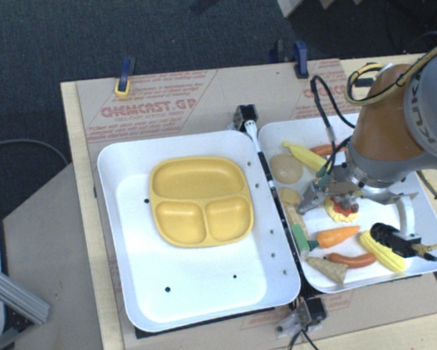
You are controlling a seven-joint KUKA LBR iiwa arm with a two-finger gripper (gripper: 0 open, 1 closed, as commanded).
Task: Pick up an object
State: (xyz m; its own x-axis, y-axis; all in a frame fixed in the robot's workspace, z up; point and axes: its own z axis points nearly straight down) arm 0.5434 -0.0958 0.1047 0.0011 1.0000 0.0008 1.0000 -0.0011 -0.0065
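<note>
My gripper [332,196] hangs low over the middle of the right bin [430,209], on the grey arm with its orange band. Directly under it lies a small yellow and red toy food [340,210], partly covered by the gripper. I cannot tell whether the two touch. Around it lie an orange carrot [337,236], a red sausage [352,258], a yellow corn cob [384,253], a wedge of bread [328,270], a green piece [299,237], a yellow banana [304,155] and two beige pieces [286,169].
The left bin [132,243] holds a yellow divided plate [202,200] in its far half. A raised rim [275,203] divides the two bins. The bins rest on a cardboard sheet [194,95] held by clamps at the back.
</note>
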